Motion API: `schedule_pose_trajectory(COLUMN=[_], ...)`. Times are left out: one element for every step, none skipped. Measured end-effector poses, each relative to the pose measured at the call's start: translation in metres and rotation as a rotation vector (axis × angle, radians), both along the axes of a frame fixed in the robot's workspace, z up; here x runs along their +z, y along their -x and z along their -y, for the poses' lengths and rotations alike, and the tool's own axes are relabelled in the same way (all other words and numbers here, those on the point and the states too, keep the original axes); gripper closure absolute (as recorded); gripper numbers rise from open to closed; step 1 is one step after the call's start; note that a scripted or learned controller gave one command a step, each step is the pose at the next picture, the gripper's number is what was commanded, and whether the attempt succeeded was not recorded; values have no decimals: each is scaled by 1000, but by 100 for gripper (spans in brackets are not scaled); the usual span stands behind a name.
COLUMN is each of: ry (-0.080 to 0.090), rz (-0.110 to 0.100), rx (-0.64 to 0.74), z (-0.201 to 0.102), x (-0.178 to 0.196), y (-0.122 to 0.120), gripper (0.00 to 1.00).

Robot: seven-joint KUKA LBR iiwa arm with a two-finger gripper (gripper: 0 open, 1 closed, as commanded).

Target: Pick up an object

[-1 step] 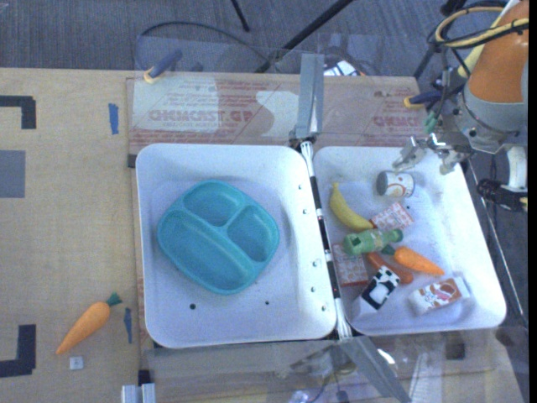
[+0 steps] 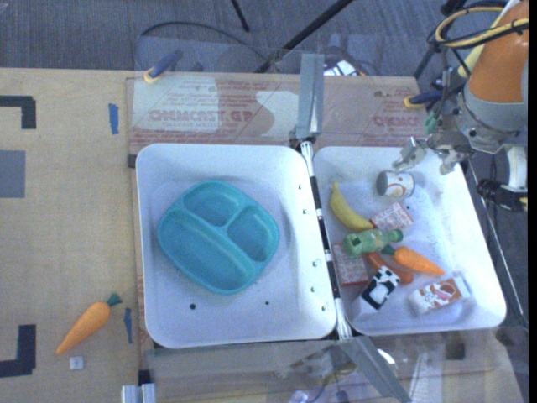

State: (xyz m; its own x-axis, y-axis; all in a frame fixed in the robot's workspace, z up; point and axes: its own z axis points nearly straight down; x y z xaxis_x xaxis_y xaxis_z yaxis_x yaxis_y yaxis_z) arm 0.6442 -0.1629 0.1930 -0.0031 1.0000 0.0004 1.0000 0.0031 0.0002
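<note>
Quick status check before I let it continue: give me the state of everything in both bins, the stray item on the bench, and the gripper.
Gripper: open, nothing between the fingers, above the right bin's far edge.
Grey cup: on its side.
Banana: lying flat.
Green bottle: on its side.
Carrot in bin: lying flat.
Black-and-white carton: tipped over.
Teal tray: flat in the left bin.
Bench carrot: outside the bins.

toy carrot (image 2: 83, 326) on bench (image 2: 59, 225)
</note>
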Motion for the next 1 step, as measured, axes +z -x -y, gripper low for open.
schedule_pose_trajectory(ry=[2], rz=[4], rx=[-46], z=[-4], x=[-106], y=[-18], gripper=[0])
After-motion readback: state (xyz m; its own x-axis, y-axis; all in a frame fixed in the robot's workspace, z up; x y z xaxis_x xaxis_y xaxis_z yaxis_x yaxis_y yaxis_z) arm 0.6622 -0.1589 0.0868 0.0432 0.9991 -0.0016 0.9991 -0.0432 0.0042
